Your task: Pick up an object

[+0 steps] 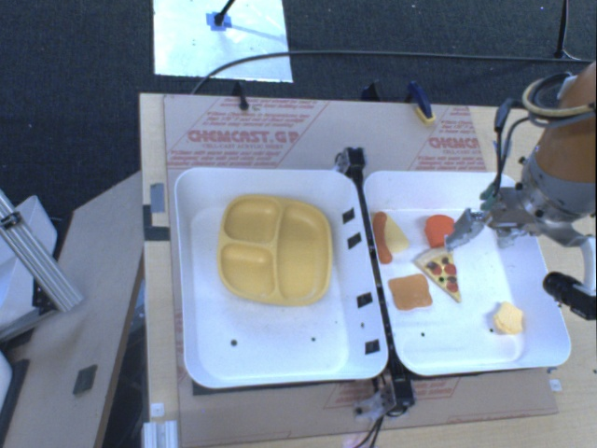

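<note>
White bins (280,367) side by side on cardboard-topped bench (270,124).

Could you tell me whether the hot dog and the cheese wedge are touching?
Touching: the camera view shows the hot dog and the cheese wedge side by side, no gap between.

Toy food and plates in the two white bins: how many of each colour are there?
Yellow: 3 (divided plate, cheese wedge, small chunk)
Orange or red: 3 (hot dog, tomato, toast-like piece)
Mixed colours: 1 (pizza slice)
Total: 7
</note>
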You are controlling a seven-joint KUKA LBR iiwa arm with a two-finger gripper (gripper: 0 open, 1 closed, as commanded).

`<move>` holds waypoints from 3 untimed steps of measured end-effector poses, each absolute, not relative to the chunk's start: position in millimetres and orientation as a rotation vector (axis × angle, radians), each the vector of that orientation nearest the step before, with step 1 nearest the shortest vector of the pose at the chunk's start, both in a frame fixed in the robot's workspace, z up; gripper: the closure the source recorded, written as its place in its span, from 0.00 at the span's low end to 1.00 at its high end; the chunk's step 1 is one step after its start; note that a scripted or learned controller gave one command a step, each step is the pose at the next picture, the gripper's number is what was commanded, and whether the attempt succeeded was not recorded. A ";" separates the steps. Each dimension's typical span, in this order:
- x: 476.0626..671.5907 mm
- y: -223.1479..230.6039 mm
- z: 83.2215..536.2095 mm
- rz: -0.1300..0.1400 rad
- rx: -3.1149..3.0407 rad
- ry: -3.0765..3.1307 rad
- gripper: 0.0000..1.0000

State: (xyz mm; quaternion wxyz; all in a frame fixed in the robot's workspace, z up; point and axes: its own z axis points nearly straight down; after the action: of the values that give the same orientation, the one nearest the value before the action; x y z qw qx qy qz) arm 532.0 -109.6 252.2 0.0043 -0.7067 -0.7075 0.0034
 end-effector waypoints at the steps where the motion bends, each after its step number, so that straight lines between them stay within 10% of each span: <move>1: 534.0 -109.4 257.3 0.001 -2.217 -2.225 0.00; 3: 534.3 -113.3 170.4 0.004 -2.217 -2.219 0.00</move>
State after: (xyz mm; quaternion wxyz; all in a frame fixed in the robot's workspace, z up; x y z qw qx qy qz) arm 534.3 -113.3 170.4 0.0022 -0.7068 -0.7074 0.0013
